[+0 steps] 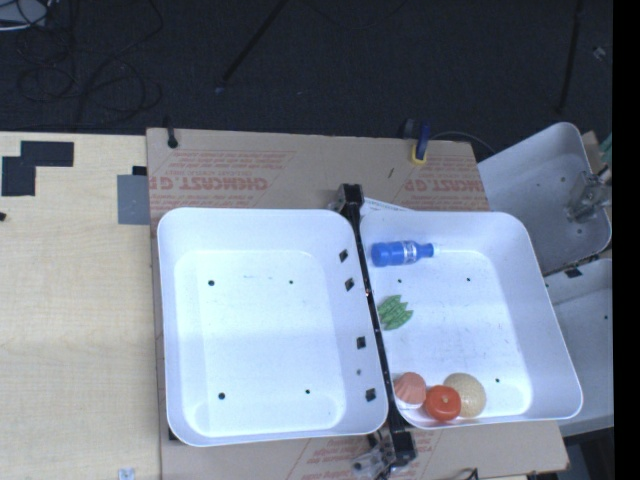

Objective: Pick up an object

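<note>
The left bin [180, 268] is sitting bare, while in the right bin [520, 268] a small green leafy piece [394, 312] is lying near the divider, three round toy foods, peach [408, 388], red [442, 402] and beige [467, 392], are crowding the near corner, and a blue bottle [401, 253] is lying on its side by the far wall. The bottle is looking light, stiff and a little slippery, likely rolling if nudged, so pinching across its middle is seeming safest. At the right edge a pale grey part [545, 183], probably the arm, is hanging well apart from the bottle, and whether the jaws are open or closed cannot be told.
</note>
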Robot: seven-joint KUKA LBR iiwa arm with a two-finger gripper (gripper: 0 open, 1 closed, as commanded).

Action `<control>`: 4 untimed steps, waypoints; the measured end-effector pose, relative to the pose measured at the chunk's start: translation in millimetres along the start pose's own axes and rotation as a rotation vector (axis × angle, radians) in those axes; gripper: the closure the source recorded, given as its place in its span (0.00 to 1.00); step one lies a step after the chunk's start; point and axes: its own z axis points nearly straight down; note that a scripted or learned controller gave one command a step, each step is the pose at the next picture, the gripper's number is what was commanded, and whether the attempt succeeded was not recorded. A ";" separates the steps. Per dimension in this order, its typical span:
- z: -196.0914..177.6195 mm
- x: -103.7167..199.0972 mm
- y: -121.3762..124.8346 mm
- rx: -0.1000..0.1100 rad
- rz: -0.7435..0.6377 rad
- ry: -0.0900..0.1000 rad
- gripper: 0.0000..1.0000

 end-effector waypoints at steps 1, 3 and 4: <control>-44.8 0.0 -80.0 0.006 0.001 0.003 1.00; 102.3 2.5 -97.6 0.016 -0.002 0.006 1.00; 108.4 2.3 -97.1 0.012 -0.001 0.005 1.00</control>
